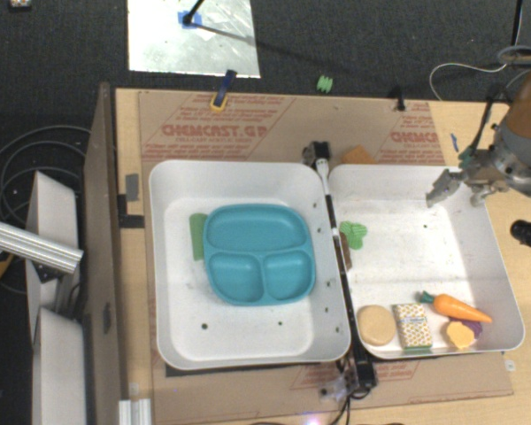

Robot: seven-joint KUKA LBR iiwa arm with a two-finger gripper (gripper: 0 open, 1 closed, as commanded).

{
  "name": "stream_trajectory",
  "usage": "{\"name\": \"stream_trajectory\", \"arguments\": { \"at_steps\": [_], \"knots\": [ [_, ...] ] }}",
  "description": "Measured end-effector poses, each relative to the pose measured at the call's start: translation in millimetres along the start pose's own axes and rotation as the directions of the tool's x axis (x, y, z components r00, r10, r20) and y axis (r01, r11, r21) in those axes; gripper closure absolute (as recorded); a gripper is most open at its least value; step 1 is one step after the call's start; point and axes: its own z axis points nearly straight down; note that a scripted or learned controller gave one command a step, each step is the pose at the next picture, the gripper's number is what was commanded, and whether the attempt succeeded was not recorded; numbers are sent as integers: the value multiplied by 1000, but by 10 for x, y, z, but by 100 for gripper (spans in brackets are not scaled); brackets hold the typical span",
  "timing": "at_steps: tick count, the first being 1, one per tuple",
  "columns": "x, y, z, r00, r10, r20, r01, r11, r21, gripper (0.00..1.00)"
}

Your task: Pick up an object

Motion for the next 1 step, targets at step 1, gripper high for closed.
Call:
{"name": "stream_trajectory", "arguments": {
  "at_steps": [1],
  "knots": [
    [135, 100, 1063, 1000, -3, -1, 3, 1000, 1, 0]
  ]
}}
